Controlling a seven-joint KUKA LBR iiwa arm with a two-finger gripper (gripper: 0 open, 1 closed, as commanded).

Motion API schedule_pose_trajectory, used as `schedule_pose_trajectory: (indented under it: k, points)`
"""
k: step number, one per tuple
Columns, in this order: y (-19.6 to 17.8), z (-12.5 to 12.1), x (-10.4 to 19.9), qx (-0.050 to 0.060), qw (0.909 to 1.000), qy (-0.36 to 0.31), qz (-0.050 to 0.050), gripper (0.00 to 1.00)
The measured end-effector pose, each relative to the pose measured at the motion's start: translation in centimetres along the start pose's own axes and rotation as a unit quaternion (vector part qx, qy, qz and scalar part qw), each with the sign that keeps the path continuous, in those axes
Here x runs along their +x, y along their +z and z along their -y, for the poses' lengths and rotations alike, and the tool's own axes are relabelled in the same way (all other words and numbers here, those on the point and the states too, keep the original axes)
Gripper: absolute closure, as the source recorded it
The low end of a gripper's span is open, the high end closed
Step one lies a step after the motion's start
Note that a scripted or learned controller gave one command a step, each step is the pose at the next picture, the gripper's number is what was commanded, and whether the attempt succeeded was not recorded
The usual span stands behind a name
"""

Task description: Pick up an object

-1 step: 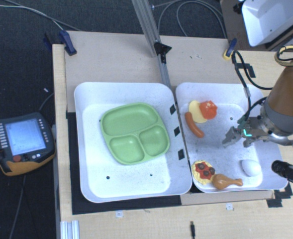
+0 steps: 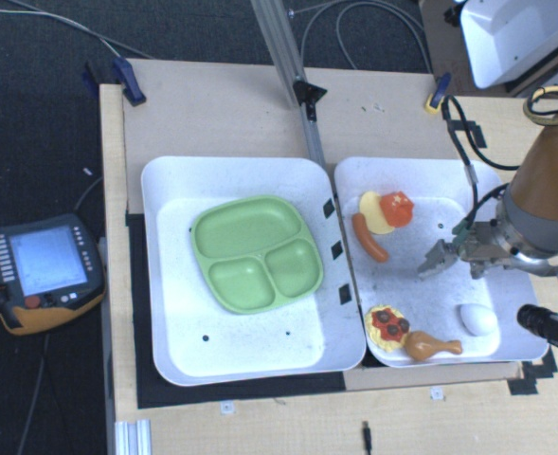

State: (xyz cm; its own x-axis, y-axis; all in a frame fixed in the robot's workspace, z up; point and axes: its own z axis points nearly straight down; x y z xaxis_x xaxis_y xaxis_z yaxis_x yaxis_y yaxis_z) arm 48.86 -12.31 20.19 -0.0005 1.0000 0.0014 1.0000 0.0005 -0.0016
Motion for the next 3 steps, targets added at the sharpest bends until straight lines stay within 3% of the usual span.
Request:
schedule_pose_trajectory:
  k: [1, 2, 3]
  points:
    - [6.2, 0.4, 0.5, 0.003, 1.0, 0.0, -0.001, 0.0]
    - [11.2, 0.3, 0.6, -0.002, 1.0, 0.001, 0.0, 0.0]
    - [10.1, 0.3, 0.6, -0.002, 1.0, 0.001, 0.0, 1.0]
